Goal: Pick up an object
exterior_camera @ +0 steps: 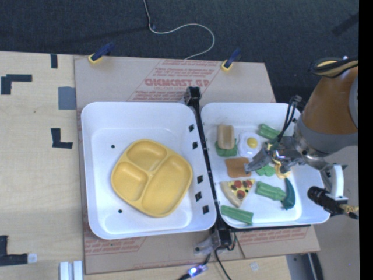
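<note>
Reaching into the right bin (303, 214) from the right, the gripper (262, 163) hovers low among toy foods, beside the brown toast piece (235, 167) and fried egg (251, 143). Whether the fingers are spread cannot be told. A clean pick calls for centring on one isolated piece before descending.

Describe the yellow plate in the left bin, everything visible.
The yellow plate looks like glossy moulded plastic, rounded in outline, with three compartments split by raised ridges: one smaller at upper left, two larger ones. All three look bare. It lies flat, right way up, turned at a slant, about mid-floor of the left bin. Nothing touches it but the bin floor.
</note>
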### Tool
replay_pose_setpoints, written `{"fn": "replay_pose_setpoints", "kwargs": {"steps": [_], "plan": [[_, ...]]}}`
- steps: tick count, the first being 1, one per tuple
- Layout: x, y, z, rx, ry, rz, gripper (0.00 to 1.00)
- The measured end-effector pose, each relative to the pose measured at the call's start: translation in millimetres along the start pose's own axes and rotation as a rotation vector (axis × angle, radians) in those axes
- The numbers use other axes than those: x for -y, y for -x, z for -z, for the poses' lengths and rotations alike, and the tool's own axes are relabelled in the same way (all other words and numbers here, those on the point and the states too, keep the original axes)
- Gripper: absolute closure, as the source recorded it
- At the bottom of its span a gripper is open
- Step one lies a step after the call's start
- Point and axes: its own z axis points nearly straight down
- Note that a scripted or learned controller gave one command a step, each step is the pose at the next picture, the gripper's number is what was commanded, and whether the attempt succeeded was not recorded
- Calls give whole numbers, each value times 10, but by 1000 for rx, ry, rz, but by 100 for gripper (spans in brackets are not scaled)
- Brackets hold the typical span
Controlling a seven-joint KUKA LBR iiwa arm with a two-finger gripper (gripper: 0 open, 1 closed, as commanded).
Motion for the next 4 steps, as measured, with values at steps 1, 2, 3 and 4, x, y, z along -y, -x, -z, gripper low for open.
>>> {"fn": "replay_pose_setpoints", "kwargs": {"steps": [1,2,3,4], "plan": [[-29,-1,65,2,14,4,0],[-67,-32,-383,1,9,4,0],[-49,-110,-841,1,9,4,0],[-56,-123,-1198,1,14,4,0]]}}
